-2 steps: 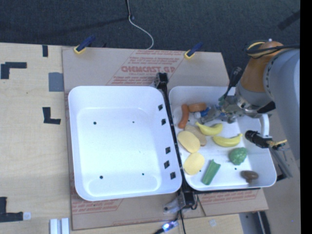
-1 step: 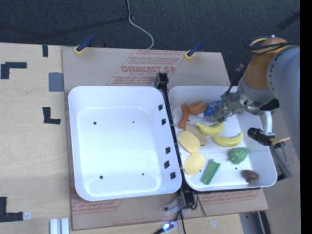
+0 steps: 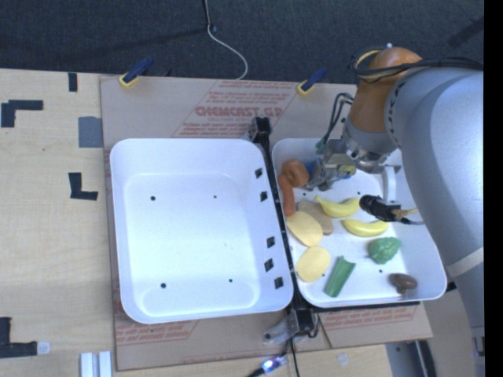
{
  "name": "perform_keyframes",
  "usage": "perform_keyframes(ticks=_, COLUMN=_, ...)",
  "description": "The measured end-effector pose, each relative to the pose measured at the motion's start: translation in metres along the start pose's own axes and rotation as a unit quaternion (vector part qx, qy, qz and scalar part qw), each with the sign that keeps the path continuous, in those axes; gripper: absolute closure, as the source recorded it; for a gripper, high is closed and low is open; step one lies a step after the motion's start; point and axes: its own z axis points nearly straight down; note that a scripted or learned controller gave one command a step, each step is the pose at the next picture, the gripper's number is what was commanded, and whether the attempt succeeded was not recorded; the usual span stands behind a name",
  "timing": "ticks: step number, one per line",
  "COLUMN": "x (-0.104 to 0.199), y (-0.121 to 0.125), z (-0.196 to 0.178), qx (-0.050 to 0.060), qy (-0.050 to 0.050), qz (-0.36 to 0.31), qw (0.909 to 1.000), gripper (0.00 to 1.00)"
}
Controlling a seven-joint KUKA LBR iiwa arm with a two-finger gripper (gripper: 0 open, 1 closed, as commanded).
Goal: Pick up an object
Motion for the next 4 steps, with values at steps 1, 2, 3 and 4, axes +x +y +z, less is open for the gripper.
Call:
perform_keyframes(ticks=1, x=0.0, y=0.001, z=-0.001, qx=-0.004, qy=0.003, qz=0.002, qw=1.0, gripper=0.0)
perform_keyframes(ticks=2, x=0.098, y=0.002, z=-0.11, qx=-0.021, qy=0.003, qz=-0.004, qw=0.9998, gripper=0.0)
perform_keyframes(ticks=3, x=0.143, y=-0.055, z=-0.1, qx=-0.014, qy=0.001, qz=-0.001, qw=0.9999, gripper=0.0)
perform_keyframes(ticks=4, x=0.211, y=-0.036, z=-0.101, qx=-0.016, qy=0.002, qz=-0.003, qw=0.9999, gripper=0.0)
